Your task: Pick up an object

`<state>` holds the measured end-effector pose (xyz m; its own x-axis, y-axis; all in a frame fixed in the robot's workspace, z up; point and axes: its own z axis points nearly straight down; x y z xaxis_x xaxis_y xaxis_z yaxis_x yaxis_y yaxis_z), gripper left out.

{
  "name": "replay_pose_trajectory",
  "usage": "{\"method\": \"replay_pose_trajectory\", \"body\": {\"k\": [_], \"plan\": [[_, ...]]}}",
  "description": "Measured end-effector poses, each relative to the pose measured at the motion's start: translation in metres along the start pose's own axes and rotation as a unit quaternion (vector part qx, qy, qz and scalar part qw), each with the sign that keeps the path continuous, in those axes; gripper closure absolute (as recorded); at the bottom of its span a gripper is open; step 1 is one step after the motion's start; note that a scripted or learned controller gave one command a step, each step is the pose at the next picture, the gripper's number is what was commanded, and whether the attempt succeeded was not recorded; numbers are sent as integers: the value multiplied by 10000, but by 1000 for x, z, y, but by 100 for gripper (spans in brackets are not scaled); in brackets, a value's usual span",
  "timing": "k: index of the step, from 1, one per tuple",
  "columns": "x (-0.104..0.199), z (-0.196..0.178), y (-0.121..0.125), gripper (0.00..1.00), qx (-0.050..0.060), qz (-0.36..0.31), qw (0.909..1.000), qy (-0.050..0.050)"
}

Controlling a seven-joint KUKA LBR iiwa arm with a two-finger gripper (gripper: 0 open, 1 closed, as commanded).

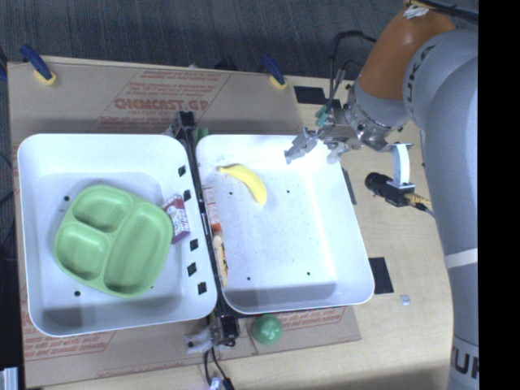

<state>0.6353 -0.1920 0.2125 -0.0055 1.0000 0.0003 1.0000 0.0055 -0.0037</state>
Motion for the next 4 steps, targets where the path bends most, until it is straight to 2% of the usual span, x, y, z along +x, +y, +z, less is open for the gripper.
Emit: {"method": "replay_pose_trajectory", "body": {"k": [1,2,3,4], "plan": [[33,120,-51,0,17,-2,10000,6],[8,122,-137,0,5,-3,10000,-3],[8,111,-136,100,-1,-42,10000,-8],[-2,34,-158,100,-22,9,10000,-4]]}}
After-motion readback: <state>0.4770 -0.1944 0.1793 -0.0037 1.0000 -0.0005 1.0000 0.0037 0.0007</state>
